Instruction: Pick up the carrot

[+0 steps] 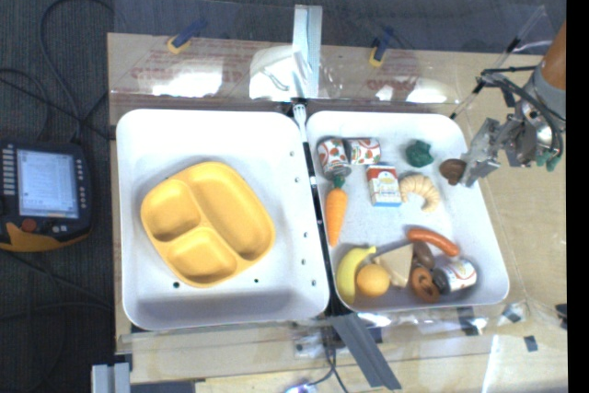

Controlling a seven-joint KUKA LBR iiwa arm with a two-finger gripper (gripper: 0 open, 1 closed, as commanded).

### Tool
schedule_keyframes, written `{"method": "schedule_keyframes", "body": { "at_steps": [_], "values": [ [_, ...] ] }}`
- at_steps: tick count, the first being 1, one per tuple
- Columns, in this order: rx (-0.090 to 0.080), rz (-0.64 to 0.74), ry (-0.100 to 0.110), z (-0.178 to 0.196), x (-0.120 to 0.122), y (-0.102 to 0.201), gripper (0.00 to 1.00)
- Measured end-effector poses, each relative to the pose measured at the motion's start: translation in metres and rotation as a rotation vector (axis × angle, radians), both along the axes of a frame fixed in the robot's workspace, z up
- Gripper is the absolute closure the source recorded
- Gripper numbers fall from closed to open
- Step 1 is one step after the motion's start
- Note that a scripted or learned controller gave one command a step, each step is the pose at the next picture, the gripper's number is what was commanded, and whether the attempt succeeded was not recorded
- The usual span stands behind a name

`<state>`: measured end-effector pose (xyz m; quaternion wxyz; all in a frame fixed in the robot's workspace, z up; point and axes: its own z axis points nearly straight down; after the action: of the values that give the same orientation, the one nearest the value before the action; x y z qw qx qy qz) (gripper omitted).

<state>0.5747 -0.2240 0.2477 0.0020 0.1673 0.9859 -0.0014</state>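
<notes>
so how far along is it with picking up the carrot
Done: nothing yet. The carrot lies flat at the left side of the right bin, beside the divider and just below the cans.
In hand: the gripper sits at the bin's right edge, well away from the carrot, with nothing visibly held.
Left: cross the bin to the carrot, descend over it, close on it and lift.

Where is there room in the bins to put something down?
The left bin has bare white floor all around the yellow tray, widest near its top corners. The right bin is crowded: the carrot, cans and other play food fill it, with a small gap between the carrot and the croissant.
</notes>
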Motion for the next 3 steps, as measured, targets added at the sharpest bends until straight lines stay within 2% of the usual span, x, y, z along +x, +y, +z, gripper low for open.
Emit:
{"method": "schedule_keyframes", "body": {
  "at_steps": [1, 2, 3],
  "values": [
    [0.006, -0.016, 0.003, -0.009, 0.077, 0.081, 1.00],
    [0.003, -0.053, 0.002, -0.006, 0.072, 0.038, 1.00],
    [0.003, -0.052, 0.008, -0.053, -0.026, 0.011, 1.00]
  ]
}}
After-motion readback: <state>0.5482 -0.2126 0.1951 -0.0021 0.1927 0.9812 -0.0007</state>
